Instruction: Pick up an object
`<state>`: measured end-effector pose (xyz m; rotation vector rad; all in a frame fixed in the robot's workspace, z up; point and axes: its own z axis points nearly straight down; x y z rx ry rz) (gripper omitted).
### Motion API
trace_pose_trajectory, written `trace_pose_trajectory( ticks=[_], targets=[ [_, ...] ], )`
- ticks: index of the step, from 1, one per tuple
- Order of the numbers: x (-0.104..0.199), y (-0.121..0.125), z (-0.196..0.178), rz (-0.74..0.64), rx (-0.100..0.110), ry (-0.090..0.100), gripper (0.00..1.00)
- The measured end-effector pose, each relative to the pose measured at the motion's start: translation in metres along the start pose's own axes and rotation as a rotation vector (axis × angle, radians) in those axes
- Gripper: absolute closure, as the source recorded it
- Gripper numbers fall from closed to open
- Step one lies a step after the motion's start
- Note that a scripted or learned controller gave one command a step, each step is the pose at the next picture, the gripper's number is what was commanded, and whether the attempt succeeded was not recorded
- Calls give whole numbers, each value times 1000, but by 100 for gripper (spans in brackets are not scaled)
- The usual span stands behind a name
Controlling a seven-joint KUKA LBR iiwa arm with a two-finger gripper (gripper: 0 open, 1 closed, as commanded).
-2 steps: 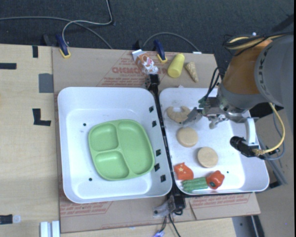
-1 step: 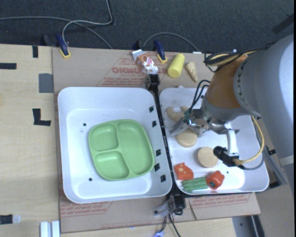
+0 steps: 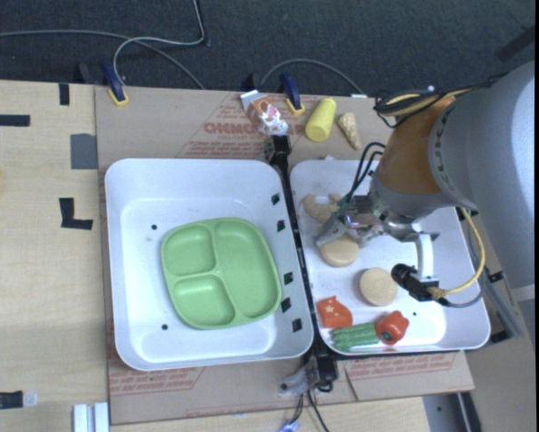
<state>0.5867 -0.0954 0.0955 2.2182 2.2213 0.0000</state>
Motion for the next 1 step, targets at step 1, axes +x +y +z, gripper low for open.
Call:
trace_pose_trajectory(
  ticks=[1],
  targets=[
    [77, 12, -89, -1, 1, 2, 100]
  ],
)
